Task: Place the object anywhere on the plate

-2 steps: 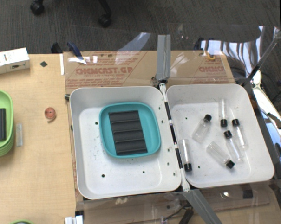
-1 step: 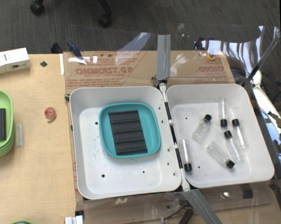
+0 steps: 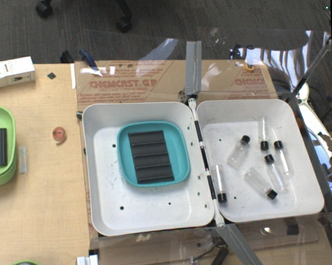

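Whether the claw is apart or together I cannot tell. The likely things to move are the clear black-capped vials (image 3: 260, 183) scattered in the right bin (image 3: 301, 203), on the side the arm reaches in from. The teal plate (image 3: 123, 154) sits in the left bin (image 3: 103, 206), beyond them. Those vials look slick and round, so one could squirt out of a pinch or roll off. A black ribbed block (image 3: 150, 155) already covers most of the plate, so a vial dropped there may roll off the rim.
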Tool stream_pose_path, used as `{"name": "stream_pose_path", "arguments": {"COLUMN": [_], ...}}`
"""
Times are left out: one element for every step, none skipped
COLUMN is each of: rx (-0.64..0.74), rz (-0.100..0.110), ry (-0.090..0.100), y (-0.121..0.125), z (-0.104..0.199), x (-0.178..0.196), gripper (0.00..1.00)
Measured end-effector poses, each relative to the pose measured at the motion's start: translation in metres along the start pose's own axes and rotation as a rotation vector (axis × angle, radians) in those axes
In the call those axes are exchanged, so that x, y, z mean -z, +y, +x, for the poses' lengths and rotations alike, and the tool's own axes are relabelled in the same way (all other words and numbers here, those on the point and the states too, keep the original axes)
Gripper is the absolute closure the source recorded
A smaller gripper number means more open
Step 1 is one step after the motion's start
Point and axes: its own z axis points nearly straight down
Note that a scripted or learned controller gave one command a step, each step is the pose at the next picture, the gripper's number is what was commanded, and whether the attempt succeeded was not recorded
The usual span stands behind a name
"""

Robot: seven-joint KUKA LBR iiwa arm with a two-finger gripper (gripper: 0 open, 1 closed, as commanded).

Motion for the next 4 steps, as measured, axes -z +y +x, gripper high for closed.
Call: {"name": "stream_pose_path", "arguments": {"rx": [-0.023,-0.02,-0.021,-0.009], "rz": [0.001,0.0,0.0,-0.001], "ry": [-0.001,0.0,0.001,-0.001], "y": [-0.001,0.0,0.001,0.0], "z": [-0.005,0.005,0.006,0.006], "x": [0.0,0.0,0.001,0.0], "gripper": [0.0,0.0,0.0,0.0]}}
